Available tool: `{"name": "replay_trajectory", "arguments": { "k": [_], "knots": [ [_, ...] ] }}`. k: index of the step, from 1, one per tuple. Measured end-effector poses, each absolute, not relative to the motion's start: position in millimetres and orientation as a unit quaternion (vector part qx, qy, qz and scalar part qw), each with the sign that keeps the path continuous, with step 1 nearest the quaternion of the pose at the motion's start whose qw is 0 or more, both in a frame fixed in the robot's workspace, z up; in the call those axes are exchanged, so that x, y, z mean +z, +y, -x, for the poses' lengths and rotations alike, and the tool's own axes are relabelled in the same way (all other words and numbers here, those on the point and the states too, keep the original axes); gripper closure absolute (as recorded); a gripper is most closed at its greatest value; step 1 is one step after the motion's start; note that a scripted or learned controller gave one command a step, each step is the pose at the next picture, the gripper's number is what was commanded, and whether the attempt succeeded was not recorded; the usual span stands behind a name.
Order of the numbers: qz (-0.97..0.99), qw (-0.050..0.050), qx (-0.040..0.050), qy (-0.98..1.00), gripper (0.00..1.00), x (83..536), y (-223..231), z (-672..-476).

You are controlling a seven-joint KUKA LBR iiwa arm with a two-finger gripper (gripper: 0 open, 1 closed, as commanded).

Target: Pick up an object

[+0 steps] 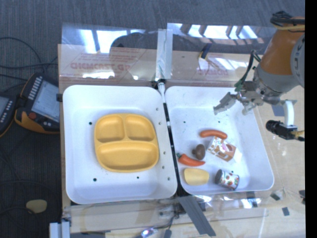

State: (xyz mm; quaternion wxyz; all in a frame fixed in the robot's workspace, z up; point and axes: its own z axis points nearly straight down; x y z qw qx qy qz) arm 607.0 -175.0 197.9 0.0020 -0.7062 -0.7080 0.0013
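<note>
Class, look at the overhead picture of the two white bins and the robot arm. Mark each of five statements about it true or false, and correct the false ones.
1. The yellow divided plate lies in the left bin. True.
2. The sausage lies on the yellow divided plate. False: it lies in the right bin, above the small carton.
3. The gripper holds the carrot. False: its fingers are spread with nothing between them, and the carrot lies near the right bin's left wall.
4. The can lies on its side near the right bin's front edge. True.
5. The yellow block stands in the left bin. False: it is in the right bin, just below the carrot.
</note>
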Motion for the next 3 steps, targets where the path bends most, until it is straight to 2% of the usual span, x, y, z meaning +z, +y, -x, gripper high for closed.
{"name": "replay_trajectory", "arguments": {
  "k": [1,2,3],
  "knots": [
    [0.637,0.001,0.0007,-0.771,0.0,91.4,-168.6,-597.0],
    [0.608,-0.008,-0.0018,-0.794,0.0,89.1,-152.3,-559.9],
    [0.609,-0.008,-0.0032,-0.793,1.0,97.7,-152.1,-561.3]
  ]
}}
